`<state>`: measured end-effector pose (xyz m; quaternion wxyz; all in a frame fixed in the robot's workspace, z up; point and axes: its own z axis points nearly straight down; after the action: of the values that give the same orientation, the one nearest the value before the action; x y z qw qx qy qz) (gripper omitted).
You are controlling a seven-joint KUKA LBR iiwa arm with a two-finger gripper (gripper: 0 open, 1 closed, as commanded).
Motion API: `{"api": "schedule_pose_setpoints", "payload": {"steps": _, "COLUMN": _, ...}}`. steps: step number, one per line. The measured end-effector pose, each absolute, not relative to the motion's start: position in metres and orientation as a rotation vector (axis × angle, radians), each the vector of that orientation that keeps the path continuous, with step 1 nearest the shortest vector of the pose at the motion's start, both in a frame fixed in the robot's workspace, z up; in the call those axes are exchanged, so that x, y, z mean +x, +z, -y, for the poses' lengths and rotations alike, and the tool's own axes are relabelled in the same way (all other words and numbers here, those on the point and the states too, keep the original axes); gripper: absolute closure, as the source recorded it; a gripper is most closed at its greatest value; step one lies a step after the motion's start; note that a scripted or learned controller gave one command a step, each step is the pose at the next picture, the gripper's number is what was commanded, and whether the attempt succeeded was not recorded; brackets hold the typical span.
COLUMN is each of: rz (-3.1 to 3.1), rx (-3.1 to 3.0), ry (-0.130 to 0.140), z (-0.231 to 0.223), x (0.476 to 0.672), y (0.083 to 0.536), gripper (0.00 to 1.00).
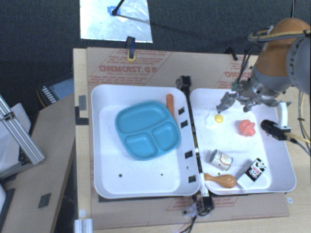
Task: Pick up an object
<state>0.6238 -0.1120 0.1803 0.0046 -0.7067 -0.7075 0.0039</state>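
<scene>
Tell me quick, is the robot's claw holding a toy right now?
Gripper: open, holding nothing; it hangs over the right bin, just above the fried egg toy.

The arm [282, 47] is reaching in from the right side, its orange band sitting above the grey wrist, over the far edge of the right-hand bin [279, 176]. The gripper [236, 104] is hanging low, pointing down toward the bin's far-left part, its two fingers spread apart, gripping nothing.
</scene>
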Motion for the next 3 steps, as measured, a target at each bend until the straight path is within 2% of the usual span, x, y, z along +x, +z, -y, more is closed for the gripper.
{"api": "schedule_pose_setpoints", "payload": {"steps": 1, "rz": 2.226, "rx": -2.219, "ry": -0.001, "z": 0.112, "x": 0.627, "y": 0.188, "gripper": 0.0}}
{"api": "schedule_pose_setpoints", "payload": {"steps": 3, "rz": 2.223, "rx": -2.221, "ry": -0.001, "z": 0.115, "x": 0.628, "y": 0.083, "gripper": 0.0}}
